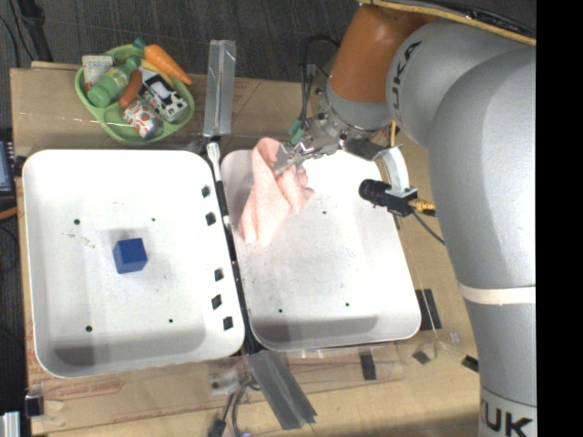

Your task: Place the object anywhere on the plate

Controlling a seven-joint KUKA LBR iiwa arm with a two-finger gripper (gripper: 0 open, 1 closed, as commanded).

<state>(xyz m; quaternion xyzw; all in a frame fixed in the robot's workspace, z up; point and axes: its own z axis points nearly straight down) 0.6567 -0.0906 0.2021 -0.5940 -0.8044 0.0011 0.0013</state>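
Scanning from the left, we find a green bowl (134, 98) of toy food standing on the tabletop (264, 94) beyond the far left corner of the left bin (55, 180). In that bin lies a blue cube (130, 255), left of centre and well apart from the arm. No plate can be identified in either bin; the only dish-like item is the green bowl, and we cannot say whether it is the intended target.

In the right bin (364, 280), a pink cloth (271, 197) hangs in the far left corner, close to the divider between the bins. Its upper edge is gathered at the end effector (293, 156), and the rest drapes downward to the bin floor. The end effector appears closed on the top of the cloth, with fabric bunched between the fingers. The grey arm (474, 153) enters from the right.

Our judgement: the cloth is the task's object, and the step in hand is the lift after the grasp, with transport not yet done. The next move calls for raising the cloth until its hanging end clears the bin wall, then carrying it to the target. The pinch looks shallow, so the cloth could slip free in transit.
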